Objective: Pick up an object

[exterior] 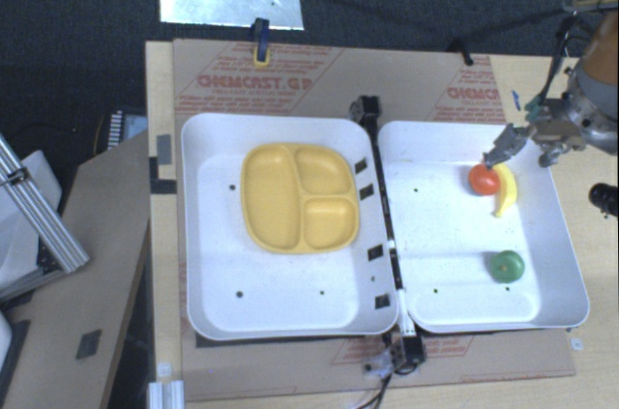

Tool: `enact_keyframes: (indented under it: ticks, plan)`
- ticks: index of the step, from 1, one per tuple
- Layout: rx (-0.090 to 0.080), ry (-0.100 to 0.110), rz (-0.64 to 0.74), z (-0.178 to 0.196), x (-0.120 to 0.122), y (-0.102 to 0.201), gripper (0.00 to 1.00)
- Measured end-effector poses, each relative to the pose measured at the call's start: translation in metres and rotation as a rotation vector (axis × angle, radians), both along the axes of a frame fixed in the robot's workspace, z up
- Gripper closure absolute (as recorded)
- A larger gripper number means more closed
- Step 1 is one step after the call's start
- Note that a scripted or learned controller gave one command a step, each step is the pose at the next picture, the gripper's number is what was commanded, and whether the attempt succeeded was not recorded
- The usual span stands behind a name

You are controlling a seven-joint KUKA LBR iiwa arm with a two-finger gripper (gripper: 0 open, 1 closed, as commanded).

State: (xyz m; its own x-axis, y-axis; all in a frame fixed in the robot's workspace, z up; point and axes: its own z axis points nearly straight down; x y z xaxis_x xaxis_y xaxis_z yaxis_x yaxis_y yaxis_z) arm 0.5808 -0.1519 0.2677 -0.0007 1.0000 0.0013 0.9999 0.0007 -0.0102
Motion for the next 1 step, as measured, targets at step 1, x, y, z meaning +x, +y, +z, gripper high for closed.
enact_keyframes:
  ticks: [1]
  plan:
    - [-0.002,-0.012,0.002,0.007,0.0019,0.0004,0.0]
